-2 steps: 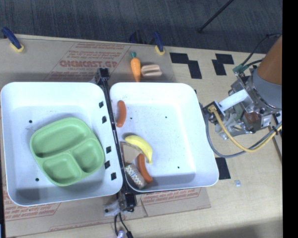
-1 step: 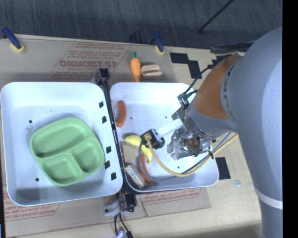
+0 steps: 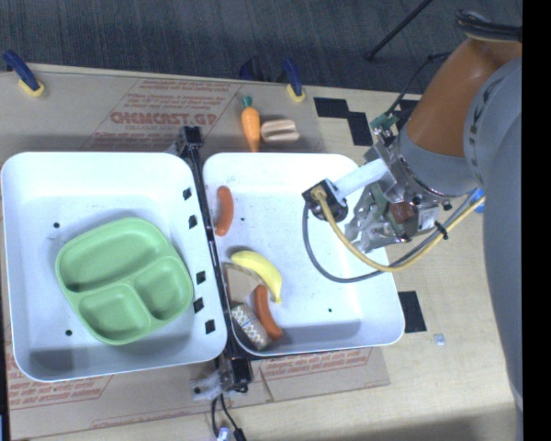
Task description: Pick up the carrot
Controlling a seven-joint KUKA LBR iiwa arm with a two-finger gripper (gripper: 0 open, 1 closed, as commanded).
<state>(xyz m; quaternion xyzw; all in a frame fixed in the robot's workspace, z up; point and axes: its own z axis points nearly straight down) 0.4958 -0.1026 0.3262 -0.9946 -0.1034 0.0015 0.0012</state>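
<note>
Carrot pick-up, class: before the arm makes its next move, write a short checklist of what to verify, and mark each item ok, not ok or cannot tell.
1. Carrot located: ok, it lies on the cardboard behind the bins, beside a small bun.
2. Carrot inside a bin: not ok.
3. Carrot uncovered from above: ok.
4. Gripper over the carrot: not ok, it sits above the right bin, near its right edge.
5. Look-alikes noted: ok, two hot dogs and a banana lie in the right bin.
6. Finger state: cannot tell.
</note>
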